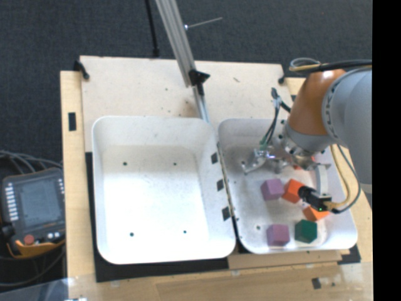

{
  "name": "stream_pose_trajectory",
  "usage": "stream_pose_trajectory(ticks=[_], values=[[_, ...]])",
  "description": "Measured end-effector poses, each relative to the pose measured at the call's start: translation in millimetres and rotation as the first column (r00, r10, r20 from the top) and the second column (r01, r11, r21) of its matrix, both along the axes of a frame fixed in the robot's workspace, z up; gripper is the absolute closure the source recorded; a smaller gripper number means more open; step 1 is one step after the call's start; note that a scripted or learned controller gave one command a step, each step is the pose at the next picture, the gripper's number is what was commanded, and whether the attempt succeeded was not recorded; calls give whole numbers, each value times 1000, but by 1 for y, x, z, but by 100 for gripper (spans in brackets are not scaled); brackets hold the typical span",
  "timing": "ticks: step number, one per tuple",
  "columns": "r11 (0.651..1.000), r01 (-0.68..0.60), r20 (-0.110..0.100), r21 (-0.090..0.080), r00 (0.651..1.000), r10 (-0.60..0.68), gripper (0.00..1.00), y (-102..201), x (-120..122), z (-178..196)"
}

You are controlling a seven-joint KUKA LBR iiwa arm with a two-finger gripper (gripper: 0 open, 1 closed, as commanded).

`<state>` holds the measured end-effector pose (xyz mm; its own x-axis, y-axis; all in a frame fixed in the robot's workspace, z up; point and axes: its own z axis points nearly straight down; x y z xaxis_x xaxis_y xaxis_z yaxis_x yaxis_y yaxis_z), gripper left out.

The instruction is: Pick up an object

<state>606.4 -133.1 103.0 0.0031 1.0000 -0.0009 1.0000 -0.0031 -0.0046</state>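
The right bin (241, 137) holds several small blocks. A purple cube (272, 189) lies mid-bin with an orange block (291, 191) touching its right side. Nearer the front are a second purple cube (277, 234), a dark green block (306, 231) and another orange block (312, 214), partly hidden by a black cable fitting. My gripper (255, 162) hangs over the bare bin floor up and left of the first purple cube, apart from every block. Nothing shows between its metal parts. The grey arm with its orange band (311, 108) covers the bin's back right.
The left bin (100, 137) sits beside the right one, their walls meeting at the centre. A slanted aluminium pole (178, 36) rises from the back of the bench. A teach pendant (34, 209) lies off the bench at left.
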Motion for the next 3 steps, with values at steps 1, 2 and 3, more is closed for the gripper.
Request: stream_pose_trajectory(ticks=[1,2,3], values=[[1000,6,10,-1,1000,-6,100,-1,2,15],[1000,4,13,-1,1000,-4,100,-7,5,79],[1000,-6,12,-1,1000,6,100,-8,6,134]])
